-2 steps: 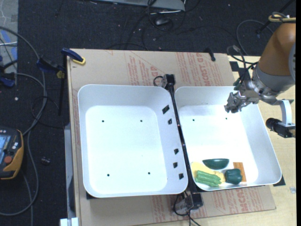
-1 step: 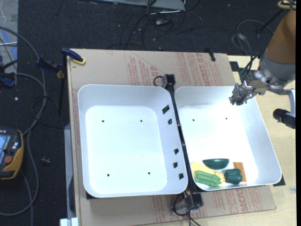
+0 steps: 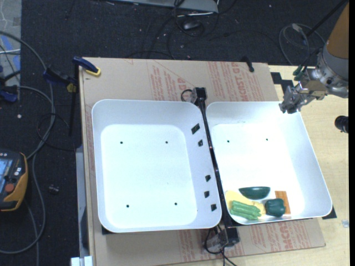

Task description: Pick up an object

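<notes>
Right white bin (image 3: 310, 148) holds a green ridged object (image 3: 244, 210) lying left-to-right.

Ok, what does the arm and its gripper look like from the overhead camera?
The arm enters at upper right: an orange-brown band above a grey metallic wrist. The gripper is small, dark grey and blocky, with a green bit and thin cables near its mount.

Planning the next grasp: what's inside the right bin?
The right bin holds a cluster at its near edge: dark green bowl, green ridged piece, teal lump, yellow and orange flat pieces, partly covered.
</notes>
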Controlling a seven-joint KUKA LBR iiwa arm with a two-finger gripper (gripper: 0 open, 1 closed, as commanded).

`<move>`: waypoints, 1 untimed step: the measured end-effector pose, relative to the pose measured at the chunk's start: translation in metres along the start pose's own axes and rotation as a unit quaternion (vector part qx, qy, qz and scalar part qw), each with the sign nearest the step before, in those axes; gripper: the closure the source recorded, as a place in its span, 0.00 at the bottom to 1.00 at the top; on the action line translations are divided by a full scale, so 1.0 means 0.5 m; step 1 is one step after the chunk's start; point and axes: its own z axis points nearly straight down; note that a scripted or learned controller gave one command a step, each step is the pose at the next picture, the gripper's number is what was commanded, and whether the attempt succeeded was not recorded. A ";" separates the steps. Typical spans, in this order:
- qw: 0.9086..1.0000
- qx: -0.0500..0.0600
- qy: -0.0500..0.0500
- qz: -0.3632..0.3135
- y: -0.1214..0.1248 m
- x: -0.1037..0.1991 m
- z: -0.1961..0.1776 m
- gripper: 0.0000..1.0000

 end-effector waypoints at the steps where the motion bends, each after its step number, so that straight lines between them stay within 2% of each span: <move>1: 1.000 0.003 0.001 -0.002 0.013 0.100 0.034 1.00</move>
